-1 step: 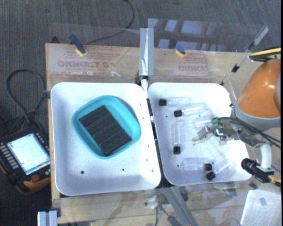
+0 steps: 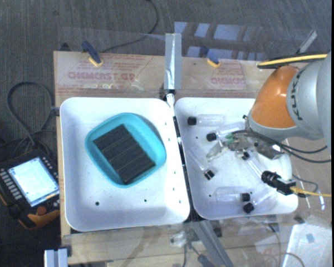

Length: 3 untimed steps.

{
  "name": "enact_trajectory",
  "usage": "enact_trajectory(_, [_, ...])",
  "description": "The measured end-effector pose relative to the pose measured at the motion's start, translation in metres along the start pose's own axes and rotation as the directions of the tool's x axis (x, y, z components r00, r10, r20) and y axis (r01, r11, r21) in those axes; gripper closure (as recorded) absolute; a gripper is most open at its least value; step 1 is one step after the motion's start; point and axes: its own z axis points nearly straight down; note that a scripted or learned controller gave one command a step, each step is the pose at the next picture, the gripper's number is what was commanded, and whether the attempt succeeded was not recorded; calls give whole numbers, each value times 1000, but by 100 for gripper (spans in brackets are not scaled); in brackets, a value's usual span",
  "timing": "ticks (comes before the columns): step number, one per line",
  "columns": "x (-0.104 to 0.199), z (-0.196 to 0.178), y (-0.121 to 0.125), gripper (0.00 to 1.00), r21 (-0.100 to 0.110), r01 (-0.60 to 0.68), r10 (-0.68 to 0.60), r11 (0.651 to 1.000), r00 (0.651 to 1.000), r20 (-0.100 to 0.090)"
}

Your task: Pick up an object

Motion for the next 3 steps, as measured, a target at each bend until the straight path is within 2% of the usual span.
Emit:
enact_trajectory(1, [-42, 13, 97, 0, 32, 163, -163, 986, 986, -19])
enact_trajectory(2, [-43, 13, 97, 0, 30, 162, -162, 986, 987, -15])
enact_trajectory(3, [-47, 2, 97, 100, 25, 160, -160, 987, 987, -3])
